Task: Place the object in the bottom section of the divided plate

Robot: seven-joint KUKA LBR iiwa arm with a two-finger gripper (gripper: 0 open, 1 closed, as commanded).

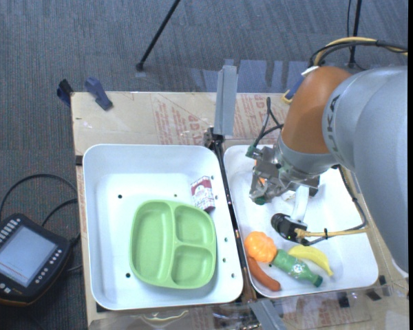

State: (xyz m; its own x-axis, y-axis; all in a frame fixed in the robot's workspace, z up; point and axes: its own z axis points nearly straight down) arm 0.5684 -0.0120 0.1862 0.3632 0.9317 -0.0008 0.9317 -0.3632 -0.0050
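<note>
Gripper (pixel 263 190) hangs low over the far half of the right bin (pixel 354 263). Can't tell if it's open or closed, and nothing visibly held.

The task doesn't say which object; the likely picks sit in a cluster just toward the camera from the gripper:
- orange round toy (pixel 260 246), closest, almost straight below the gripper in the view
- green bottle (pixel 297 267), on its side, touching the orange toy, long axis slanting down-right
- banana (pixel 315 258), just beyond the bottle, on the side away from the plate
- sausage (pixel 265 276), furthest of the cluster, by the near rim, slanted like the bottle

Small red-and-white carton (pixel 203 194) sits to the gripper's left in the view, across the wall between bins, in the left bin (pixel 110 184), just off the plate's far edge.

Green divided plate (pixel 155 236) is further left and nearer the camera. Its bottom section (pixel 193 267) is the small near pocket on the gripper's side.

Key relation: the cluster is near and camera-ward, the plate across the wall. So probably a short drop to grasp first, then a carry leftward.
</note>
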